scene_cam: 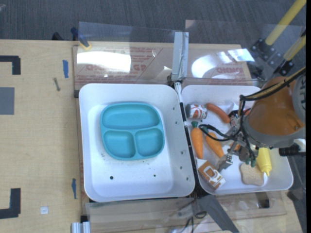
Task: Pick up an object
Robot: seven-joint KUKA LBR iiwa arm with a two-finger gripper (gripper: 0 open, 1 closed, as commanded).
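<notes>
While the arm (272, 115) leans over the right bin (284, 178), its gripper (226, 162) hangs low beside a carrot (214, 146). I can't tell its grip.

A divided tray (131, 130) lies in the left bin (92, 101); food items fill the right bin (284, 178).

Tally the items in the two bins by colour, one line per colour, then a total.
Blue: 1, tray
Orange: 3, carrots
Yellow: 1, bottle
Tan: 1, bread
Red and white: 1, can
Brown and white: 1, box
Total: 8
</notes>
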